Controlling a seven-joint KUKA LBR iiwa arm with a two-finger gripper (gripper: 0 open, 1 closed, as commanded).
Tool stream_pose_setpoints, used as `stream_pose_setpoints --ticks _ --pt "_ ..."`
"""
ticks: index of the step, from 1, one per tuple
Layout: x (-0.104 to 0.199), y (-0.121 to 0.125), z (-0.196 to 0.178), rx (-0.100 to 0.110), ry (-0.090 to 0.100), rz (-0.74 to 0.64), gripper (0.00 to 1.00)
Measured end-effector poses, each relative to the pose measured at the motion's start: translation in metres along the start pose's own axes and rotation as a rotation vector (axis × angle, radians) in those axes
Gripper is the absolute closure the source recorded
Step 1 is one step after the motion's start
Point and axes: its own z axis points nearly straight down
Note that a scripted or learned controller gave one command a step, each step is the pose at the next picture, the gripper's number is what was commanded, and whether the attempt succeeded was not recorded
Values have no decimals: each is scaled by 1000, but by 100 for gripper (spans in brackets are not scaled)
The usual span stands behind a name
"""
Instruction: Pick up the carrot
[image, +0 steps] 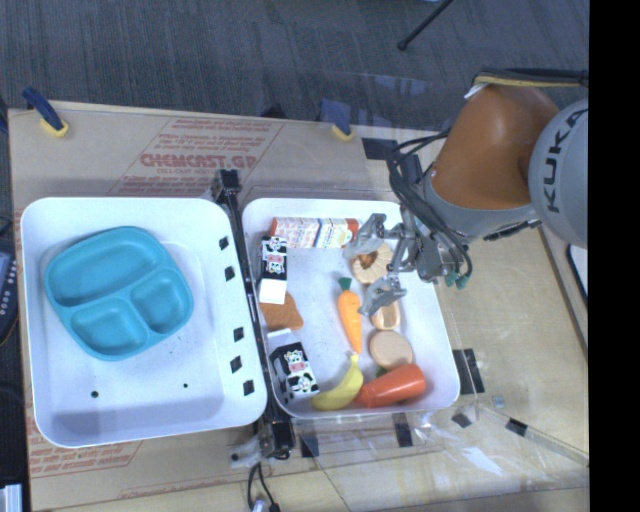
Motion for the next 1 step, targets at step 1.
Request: stream_pose_setpoints --ticks 1 --pt "-12 28 142 -3 1 110 0"
